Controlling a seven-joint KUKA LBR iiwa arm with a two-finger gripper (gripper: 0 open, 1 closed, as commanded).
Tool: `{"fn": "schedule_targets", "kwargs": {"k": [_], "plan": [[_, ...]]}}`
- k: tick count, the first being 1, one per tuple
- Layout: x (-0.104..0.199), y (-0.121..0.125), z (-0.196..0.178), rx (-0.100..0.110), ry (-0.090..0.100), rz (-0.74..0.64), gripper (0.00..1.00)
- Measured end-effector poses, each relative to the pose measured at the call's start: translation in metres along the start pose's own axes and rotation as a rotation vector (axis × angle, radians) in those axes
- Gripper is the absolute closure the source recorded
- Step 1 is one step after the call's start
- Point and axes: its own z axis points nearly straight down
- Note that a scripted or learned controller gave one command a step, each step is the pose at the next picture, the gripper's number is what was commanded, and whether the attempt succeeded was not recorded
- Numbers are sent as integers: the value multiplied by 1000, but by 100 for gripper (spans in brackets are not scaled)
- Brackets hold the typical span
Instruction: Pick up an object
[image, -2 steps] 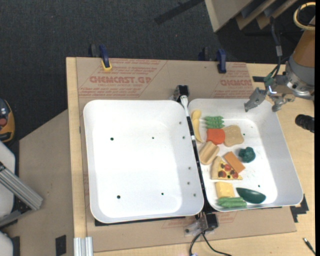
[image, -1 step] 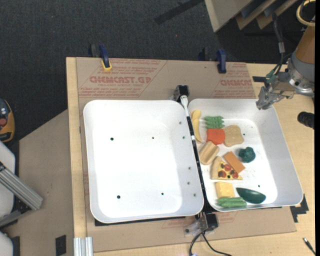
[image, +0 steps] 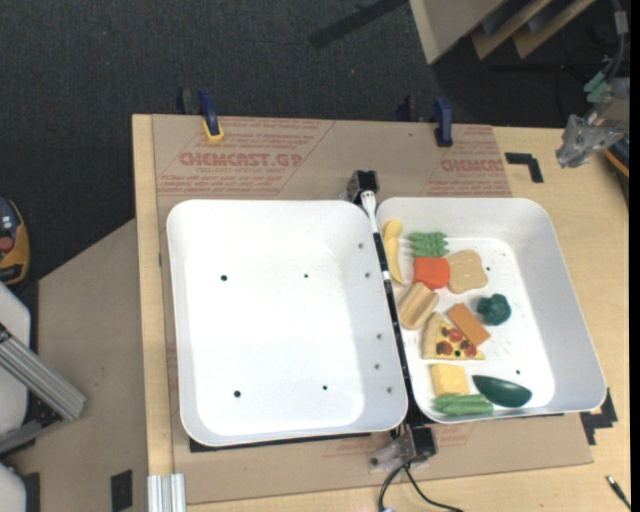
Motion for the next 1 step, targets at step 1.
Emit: {"fn": "schedule_targets", "kwargs": {"k": [1], "plan": [[75,-86,51,23,11,-1,100]]}}
